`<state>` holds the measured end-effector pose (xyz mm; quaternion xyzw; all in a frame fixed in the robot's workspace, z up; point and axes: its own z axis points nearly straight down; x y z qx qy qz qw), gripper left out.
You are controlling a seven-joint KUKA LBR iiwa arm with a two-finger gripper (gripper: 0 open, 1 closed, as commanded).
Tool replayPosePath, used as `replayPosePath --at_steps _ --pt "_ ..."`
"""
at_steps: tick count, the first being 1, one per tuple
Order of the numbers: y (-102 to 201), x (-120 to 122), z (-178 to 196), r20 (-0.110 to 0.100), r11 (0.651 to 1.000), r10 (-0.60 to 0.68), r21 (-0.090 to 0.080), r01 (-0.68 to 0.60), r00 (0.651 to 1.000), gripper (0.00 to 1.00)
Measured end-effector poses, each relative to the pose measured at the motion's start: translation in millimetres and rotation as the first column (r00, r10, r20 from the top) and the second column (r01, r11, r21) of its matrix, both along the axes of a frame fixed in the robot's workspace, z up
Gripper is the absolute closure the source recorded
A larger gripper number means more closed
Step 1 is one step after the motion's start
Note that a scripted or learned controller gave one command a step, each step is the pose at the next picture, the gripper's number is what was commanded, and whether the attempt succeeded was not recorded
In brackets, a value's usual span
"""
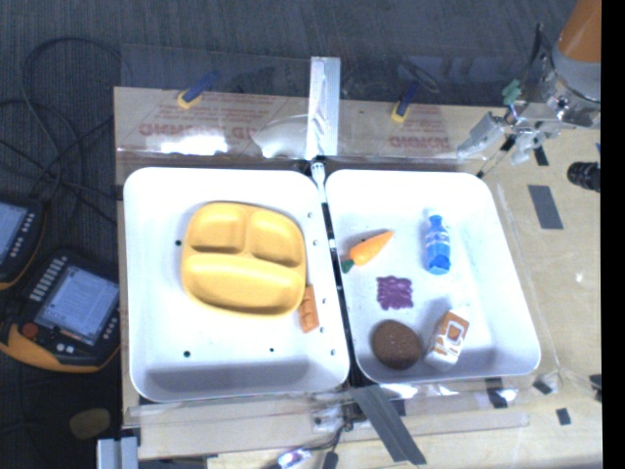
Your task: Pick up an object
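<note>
Gripper hovering beyond the far right corner of the right bin, metal parts glinting; cannot tell its state. Lying inside that bin: a smooth orange carrot near its left wall, a blue bottle, a bumpy purple grape cluster, a round brown cookie, a small carton. Left of that bin, a glossy yellow compartmented tray sitting in the left bin.
</note>
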<state>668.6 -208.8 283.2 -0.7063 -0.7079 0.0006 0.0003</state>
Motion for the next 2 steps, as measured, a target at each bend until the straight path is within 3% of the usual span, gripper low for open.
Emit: replayPosePath --at_steps 1,2 --pt "36.0 -0.1 -111.2 0.000 0.990 0.140 -0.002 -0.140 0.990 0.00" --pt "8.0 -23.1 -189.6 0.002 0.994 0.109 0.001 -0.109 0.994 0.00"
